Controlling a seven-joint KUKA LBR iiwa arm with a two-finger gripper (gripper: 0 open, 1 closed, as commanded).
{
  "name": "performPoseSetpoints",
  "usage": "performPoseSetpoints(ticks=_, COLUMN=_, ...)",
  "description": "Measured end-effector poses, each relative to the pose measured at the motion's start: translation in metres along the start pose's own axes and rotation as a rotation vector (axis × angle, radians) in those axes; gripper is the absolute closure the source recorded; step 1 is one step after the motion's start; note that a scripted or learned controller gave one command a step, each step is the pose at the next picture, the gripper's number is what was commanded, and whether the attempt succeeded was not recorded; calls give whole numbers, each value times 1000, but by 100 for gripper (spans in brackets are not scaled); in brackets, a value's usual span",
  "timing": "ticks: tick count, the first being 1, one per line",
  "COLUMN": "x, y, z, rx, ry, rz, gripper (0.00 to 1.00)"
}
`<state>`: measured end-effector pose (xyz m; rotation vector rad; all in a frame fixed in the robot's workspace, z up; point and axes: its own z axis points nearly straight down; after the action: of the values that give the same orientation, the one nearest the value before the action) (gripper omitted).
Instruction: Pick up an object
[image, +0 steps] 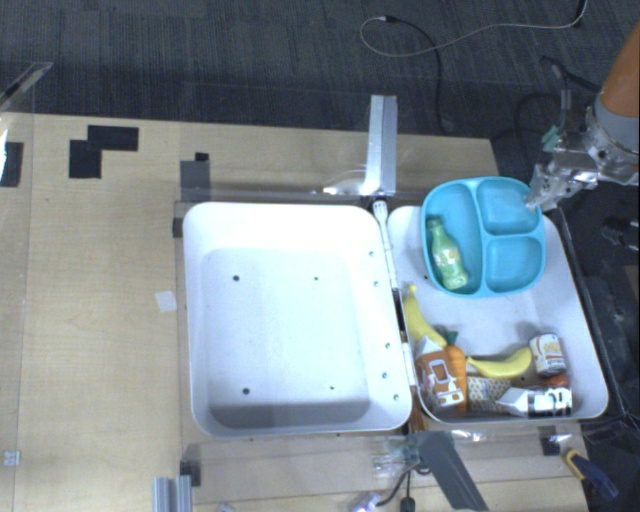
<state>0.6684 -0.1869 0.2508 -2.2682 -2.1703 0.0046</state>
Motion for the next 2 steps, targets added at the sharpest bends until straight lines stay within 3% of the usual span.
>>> performPoseSetpoints(ticks=2, x=-17, y=2, z=12, rx=-8, ry=-3, rz=-650, gripper=100)
